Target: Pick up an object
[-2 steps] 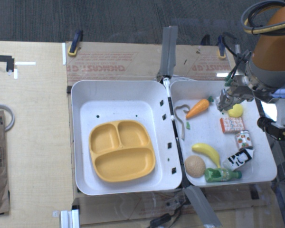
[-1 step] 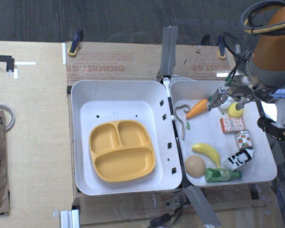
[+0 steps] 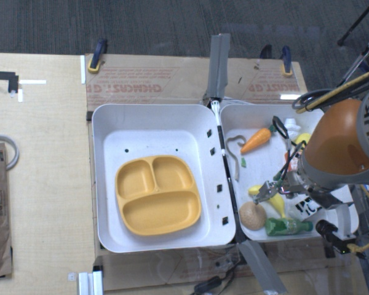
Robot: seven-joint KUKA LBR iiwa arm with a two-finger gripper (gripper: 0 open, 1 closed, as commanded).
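The right bin point(image 3: 261, 165) holds several small objects. An orange carrot point(image 3: 256, 140) lies near its back. A yellow banana-like piece point(image 3: 275, 205), a tan round ball point(image 3: 252, 215) and a green bottle point(image 3: 288, 227) on its side sit along the front. My gripper point(image 3: 267, 192) hangs low over the front middle of this bin, its tip right at the yellow piece and just above the tan ball. The arm's orange band point(image 3: 335, 143) covers the bin's right part.
A yellow divided plate point(image 3: 158, 193) lies in the left bin point(image 3: 99, 165). A grey curved strap point(image 3: 234, 149) rests by the right bin's left wall. A white printed item point(image 3: 304, 206) and a small white piece point(image 3: 291, 128) lie near the arm.
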